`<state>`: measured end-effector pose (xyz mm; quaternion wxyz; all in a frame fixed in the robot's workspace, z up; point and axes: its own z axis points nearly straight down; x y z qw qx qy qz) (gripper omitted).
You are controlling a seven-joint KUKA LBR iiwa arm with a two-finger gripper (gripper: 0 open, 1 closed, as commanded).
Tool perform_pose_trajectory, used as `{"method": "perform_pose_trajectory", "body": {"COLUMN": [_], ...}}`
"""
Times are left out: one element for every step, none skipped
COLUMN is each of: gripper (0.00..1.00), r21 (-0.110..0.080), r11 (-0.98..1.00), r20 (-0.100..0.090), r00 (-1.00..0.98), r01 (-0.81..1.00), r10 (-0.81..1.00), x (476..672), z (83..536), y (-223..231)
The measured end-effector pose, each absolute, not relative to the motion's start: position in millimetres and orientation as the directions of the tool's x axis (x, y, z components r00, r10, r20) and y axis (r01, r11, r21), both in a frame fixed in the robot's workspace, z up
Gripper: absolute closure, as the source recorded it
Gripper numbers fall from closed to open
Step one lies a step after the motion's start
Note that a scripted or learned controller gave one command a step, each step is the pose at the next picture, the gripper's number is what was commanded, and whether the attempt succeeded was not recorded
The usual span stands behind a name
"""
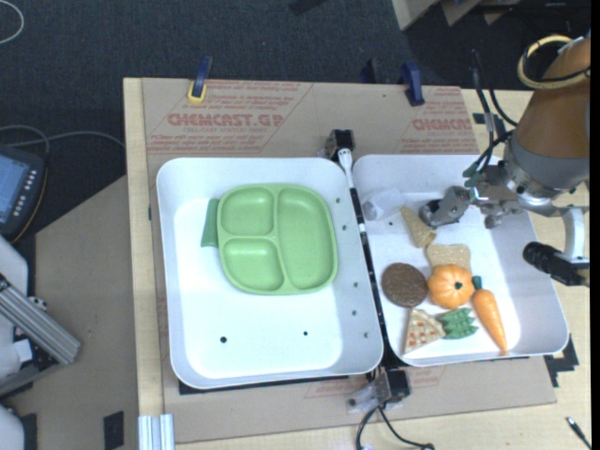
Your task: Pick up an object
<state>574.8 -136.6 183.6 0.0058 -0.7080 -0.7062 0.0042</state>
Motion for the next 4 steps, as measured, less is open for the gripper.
{"method": "perform_pose_trajectory", "body": {"gripper": [0.0,0.0,0.0,1.0], "r21": [0.0,-0.007,0.001,0.009], "r11": [0.0,0.0,0.0,-0.001], "r20": [0.0,0.002,0.0,-0.005], "r00": [0.0,0.0,0.0,0.001], "r01": [1.0,1.0,1.0,1.0], "r10": [1.0,1.0,1.0,1.0], "x": [578.1,578.7,579.4,581.6], "z": [191.5,127.8,83.8,98.9], "y": [-136.5,-136.4,-135.8,-137.8]}}
